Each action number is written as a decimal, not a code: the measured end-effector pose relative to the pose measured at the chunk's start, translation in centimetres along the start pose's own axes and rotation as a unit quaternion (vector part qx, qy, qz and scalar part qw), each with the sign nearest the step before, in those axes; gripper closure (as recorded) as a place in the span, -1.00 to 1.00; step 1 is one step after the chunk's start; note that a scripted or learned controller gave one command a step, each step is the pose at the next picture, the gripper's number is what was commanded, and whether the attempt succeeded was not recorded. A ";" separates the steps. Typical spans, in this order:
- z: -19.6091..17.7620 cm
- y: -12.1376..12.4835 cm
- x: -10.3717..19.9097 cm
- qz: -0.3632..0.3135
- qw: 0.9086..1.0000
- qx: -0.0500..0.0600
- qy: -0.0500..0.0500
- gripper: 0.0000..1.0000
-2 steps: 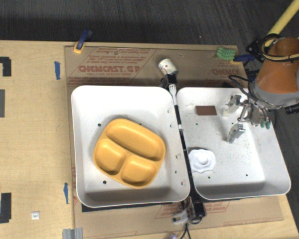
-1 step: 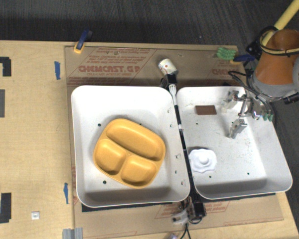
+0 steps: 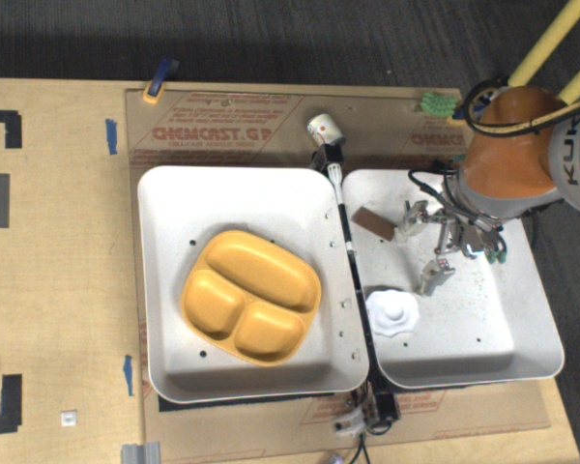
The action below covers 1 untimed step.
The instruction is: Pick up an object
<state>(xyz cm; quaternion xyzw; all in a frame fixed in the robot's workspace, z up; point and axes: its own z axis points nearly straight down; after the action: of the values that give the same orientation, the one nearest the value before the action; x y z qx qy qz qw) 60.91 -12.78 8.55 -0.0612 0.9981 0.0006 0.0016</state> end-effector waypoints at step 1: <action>0.0 -3.7 -4.4 -0.118 0.993 0.000 0.003 -1.00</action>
<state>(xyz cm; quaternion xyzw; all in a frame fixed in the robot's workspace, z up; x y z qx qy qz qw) 65.76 -15.89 8.54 -0.1781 0.9840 0.0006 -0.0010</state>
